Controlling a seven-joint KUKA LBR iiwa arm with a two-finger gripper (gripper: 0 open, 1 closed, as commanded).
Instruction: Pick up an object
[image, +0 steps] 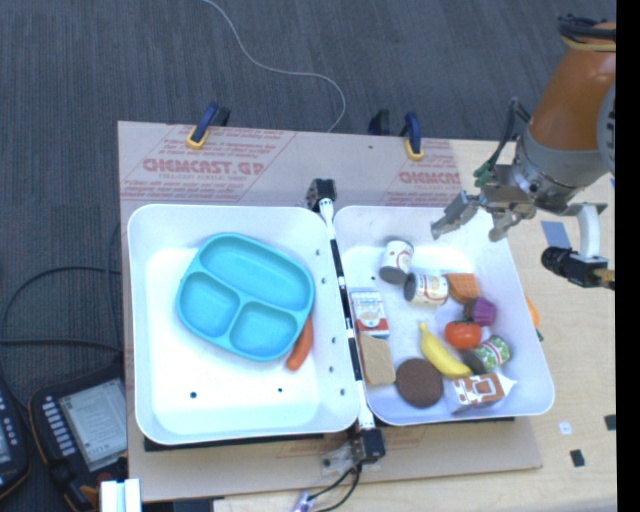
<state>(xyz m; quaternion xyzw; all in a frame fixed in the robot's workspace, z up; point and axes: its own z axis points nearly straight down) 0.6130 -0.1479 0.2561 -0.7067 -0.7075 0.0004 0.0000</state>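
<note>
The gripper (473, 220) hangs with its jaws open and empty at the right bin's (532, 392) one o'clock corner, so next it must drop onto one toy, like the can (397, 258) below it at seven o'clock.

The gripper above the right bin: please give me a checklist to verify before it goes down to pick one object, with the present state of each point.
1. Fingers spread: ok, the gripper is open.
2. Nothing between the fingers: ok.
3. Gripper over the right bin: ok, at its far edge.
4. Gripper directly above an object: not ok; the white can lies nearest, to the side.
5. Objects apart enough for a clean grasp: not ok, the banana, tomato and green can crowd together.
6. Height above the objects: cannot tell.
</note>
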